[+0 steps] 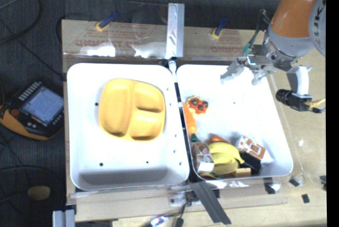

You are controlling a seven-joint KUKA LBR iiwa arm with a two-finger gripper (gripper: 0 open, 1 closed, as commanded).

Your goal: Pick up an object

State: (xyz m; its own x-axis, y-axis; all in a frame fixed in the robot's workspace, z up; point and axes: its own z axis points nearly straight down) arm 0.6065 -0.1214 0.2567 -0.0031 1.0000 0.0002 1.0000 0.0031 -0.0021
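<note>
Two-finger metal gripper: fingers spread, nothing between them, over the right white bin near its far rim. Open floor lies beneath. Objects crowd the near edge: yellow plastic banana, orange carrot-shaped piece along the left wall.

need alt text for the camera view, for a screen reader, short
The grey-and-orange arm's tool hangs open over the bare far end of the right bin, holding nothing. Small items, among them a banana and an orange toy, crowd that bin's near and left parts; the left bin holds a yellow divided tray.
</note>
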